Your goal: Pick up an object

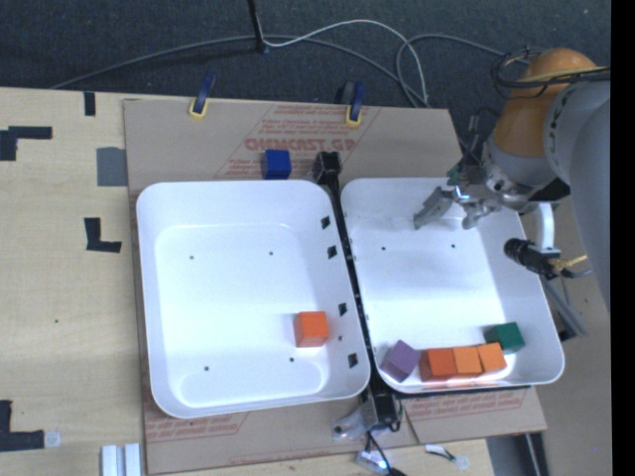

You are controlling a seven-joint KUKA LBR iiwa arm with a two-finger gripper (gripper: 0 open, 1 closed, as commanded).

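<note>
The pincer (pixel 448 209), spread wide and empty above the right bin (pixel 417 266), is best lowered squarely over one block (pixel 401 360) of the near-rim row, the purple end one being least crowded.

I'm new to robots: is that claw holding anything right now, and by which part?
Nothing. The gripper hangs open over the right bin, with no block between its fingers.
</note>
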